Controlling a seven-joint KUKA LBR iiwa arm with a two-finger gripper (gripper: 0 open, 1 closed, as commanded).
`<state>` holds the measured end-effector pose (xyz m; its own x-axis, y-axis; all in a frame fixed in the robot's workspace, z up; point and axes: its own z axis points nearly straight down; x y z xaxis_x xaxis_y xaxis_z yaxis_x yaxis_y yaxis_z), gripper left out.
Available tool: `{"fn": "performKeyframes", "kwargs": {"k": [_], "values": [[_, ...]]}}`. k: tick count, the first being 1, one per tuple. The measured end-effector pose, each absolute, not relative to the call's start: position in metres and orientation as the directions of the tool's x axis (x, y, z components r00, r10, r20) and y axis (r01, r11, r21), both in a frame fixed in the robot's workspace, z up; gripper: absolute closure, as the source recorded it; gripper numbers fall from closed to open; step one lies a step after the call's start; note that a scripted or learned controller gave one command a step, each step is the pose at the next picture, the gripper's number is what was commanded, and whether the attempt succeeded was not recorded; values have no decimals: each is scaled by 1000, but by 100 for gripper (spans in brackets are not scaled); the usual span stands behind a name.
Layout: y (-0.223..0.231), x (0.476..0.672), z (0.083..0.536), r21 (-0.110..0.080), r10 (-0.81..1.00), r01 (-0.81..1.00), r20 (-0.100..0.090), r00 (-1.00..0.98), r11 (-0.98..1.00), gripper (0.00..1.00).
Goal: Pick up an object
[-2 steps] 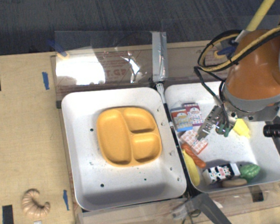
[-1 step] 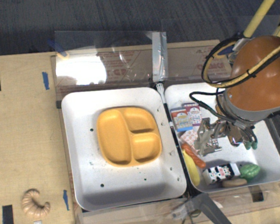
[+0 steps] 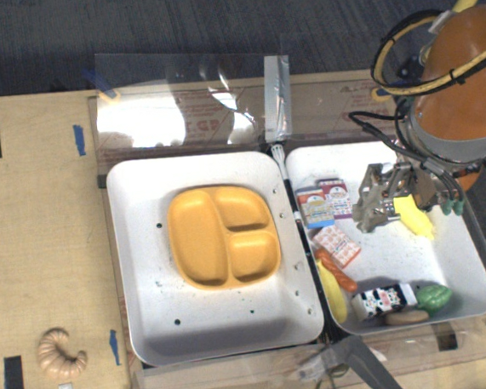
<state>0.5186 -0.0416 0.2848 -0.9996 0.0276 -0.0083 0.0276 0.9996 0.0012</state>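
My gripper (image 3: 378, 216) hangs low over the middle of the right bin (image 3: 466, 249), reaching in from the right. A yellow block (image 3: 418, 218) lies just to its right, close to the gripper body; whether they touch is unclear. Left of the gripper lie small red, white and blue cartons (image 3: 322, 203) and a red-patterned packet (image 3: 338, 244). Along the bin's front sit a yellow banana-like piece (image 3: 334, 296), an orange carrot (image 3: 340, 274), a black-and-white toy (image 3: 381, 299), a green item (image 3: 433, 297) and a brown item (image 3: 405, 317).
The left bin (image 3: 139, 268) holds an orange divided plate (image 3: 224, 234). A tan, curled pastry-like item (image 3: 61, 352) lies on the bench at the front left. A clear plastic sheet (image 3: 183, 109) stands behind the bins. Cables loop above the arm's wrist (image 3: 455, 83).
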Motion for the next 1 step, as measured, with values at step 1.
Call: {"fn": "performKeyframes", "kwargs": {"k": [1], "values": [[-77, 478, 189, 2, -57, -57, 4, -998, 998, 100]]}}
